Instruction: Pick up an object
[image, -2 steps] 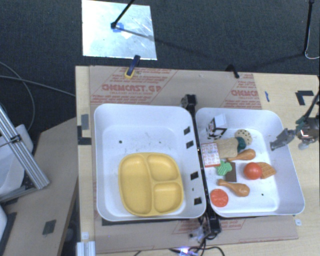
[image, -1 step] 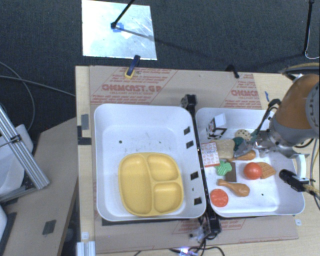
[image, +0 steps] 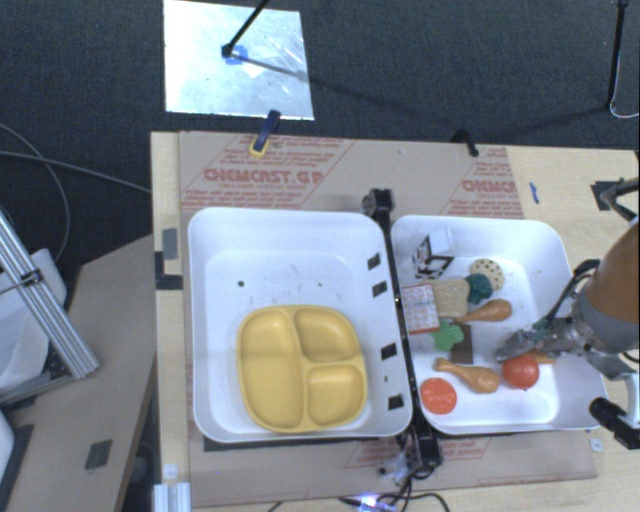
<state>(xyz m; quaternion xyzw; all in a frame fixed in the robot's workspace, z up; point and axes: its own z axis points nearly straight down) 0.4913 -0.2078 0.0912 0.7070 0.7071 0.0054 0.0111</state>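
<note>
Grey and orange-banded, the robot arm (image: 612, 290) enters at the right edge of the frame, closest to the camera, reaching over the right bin (image: 545, 238). Its gripper (image: 522, 346) sits low in the lower right part of that bin, at the end of a grey metal piece pointing left. Whether it is open or closed cannot be told.

Just below the gripper tip lies a red tomato-like ball (image: 520, 372), touching or nearly touching it. It is probably the likeliest thing to pick: it looks like light, hard toy plastic, smooth and round, so it may roll or slip unless gripped across its middle.

Left of the ball lies a tan drumstick (image: 468, 374), and lower left an orange-red round piece (image: 438, 396). Further up sit a small green piece (image: 449, 336), a second drumstick (image: 482, 312), a teal piece (image: 478, 288), a pale round cookie (image: 487, 268) and a pink patterned card (image: 418, 306).

Beyond a black divider, the left bin (image: 215, 245) holds a yellow divided tray (image: 301, 364) in its lower half.
</note>
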